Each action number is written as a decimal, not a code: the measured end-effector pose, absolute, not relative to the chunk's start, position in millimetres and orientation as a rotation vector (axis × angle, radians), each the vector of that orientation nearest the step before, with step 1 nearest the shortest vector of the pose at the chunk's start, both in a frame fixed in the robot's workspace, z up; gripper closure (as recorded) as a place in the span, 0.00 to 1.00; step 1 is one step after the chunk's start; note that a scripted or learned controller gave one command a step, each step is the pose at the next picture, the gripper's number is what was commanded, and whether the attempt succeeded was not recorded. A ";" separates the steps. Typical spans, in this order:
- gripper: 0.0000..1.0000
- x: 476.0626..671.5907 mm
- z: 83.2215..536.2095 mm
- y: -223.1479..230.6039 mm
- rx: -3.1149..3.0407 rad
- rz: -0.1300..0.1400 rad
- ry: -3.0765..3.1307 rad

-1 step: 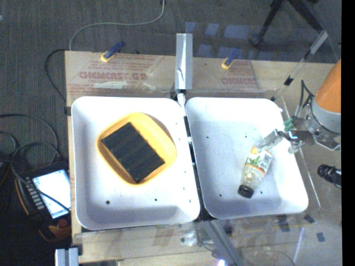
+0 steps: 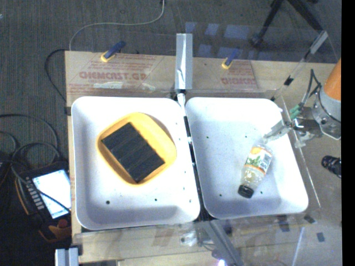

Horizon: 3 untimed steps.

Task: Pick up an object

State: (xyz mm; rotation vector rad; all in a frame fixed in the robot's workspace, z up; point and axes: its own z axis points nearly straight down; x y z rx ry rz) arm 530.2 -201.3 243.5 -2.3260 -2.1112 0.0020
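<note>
So the bottle [image 2: 255, 170] is lying on its side in the right bin [image 2: 222, 204], toward the right wall, black cap pointing at the near edge and the base tilted up toward the gripper [image 2: 283, 127]. The gripper sits just beyond the bottle's base, near the bin's right rim, and honestly I can't tell how it's set — too small and blurry at that end.

My guess is the bottle is light, stiff clear plastic with a glossy label, so slippery and happy to roll on that smooth floor. I'd take it across the labelled middle, squeezing the round sides, not the cap or the tapering neck. The left bin [image 2: 89, 204] has a yellow dish [image 2: 164, 132] with a black pad [image 2: 133, 151] in it — flat and a much harder grab.
</note>
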 end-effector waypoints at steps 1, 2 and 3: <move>0.00 495.6 94.5 -201.9 -2.239 -0.002 -2.206; 1.00 496.0 103.1 -200.8 -2.236 -0.003 -2.205; 1.00 553.4 202.7 -125.6 -2.198 0.001 -2.245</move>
